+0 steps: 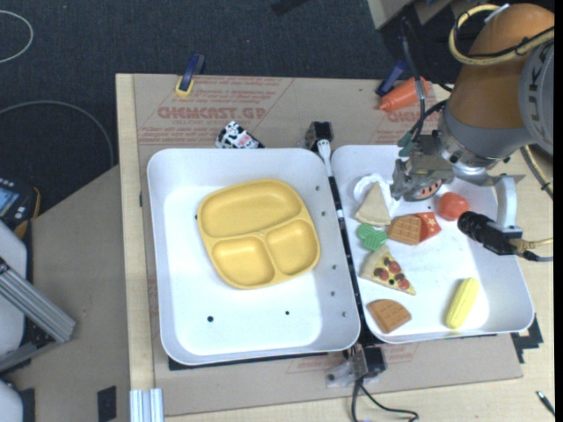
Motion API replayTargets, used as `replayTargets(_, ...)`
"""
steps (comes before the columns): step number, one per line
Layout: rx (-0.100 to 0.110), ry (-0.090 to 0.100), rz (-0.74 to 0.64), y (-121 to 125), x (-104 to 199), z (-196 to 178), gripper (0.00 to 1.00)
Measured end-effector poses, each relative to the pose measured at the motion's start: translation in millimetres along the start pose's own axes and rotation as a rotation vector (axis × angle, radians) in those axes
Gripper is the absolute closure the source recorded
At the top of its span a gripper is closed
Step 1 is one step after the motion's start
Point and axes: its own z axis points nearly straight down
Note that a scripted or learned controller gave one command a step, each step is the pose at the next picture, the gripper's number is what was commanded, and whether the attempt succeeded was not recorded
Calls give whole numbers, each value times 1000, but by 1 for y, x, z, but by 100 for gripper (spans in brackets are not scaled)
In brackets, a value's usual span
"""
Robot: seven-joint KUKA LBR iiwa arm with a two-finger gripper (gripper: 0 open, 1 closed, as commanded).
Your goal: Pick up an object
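A pale wooden table (132, 236) with red printed lettering stands on dark carpeted floor (106, 25) and carries two shallow, glossy white bins with rounded corners. The left bin (176, 306) holds a smooth yellow plastic tray (257, 232) with three compartments. The right bin (510, 297) holds small toy foods: a cream wedge-shaped sandwich (375, 206), a leafy green piece (372, 235), a gridded tan waffle (407, 229) touching a red piece (428, 225), a pizza slice (388, 271) with dots, a brown cookie-like piece (388, 314), a yellow corn cob (461, 302) near the right wall, and a round red tomato (453, 205). The grey arm's gripper (415, 183) hangs over the bin's upper part, just above the waffle; how far it is open cannot be told, and nothing is seen held.
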Motion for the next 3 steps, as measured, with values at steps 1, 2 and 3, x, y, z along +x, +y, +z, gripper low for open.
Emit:
replayTargets(1,1,-1,4,7,11,-1,100)
replayTargets(2,7,-1,8,8,1,12,100)
replayTargets(3,1,-1,5,8,10,-1,100)
